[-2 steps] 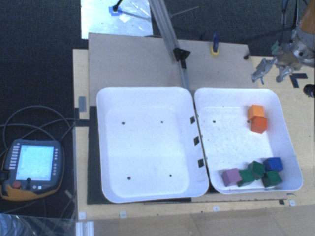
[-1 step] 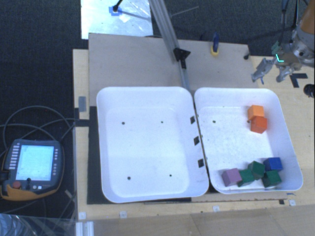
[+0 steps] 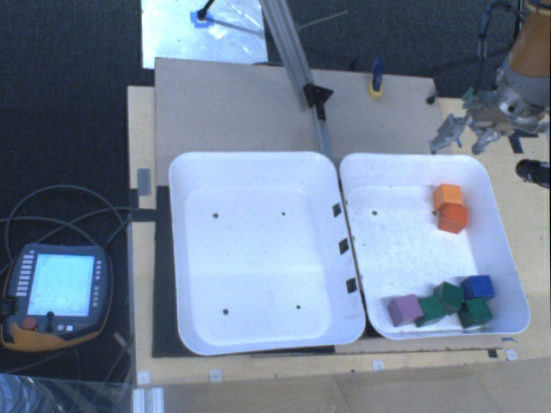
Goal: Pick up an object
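Two shallow white bins sit side by side at mid-frame: the left bin and the right bin. Six small blocks lie in the right bin. Two are orange, one just above the other, at the bin's upper right. Along its lower right are one purple block, two green blocks and one blue block. One handheld control pendant lies at lower left.

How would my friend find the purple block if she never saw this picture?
Look at the right bin, the one nearer the gripper. Go to its front edge, where a cluster of blocks sits. The purple block is at the left end of that cluster, touching a green block; it is the only purple one, while the others there are green or blue.
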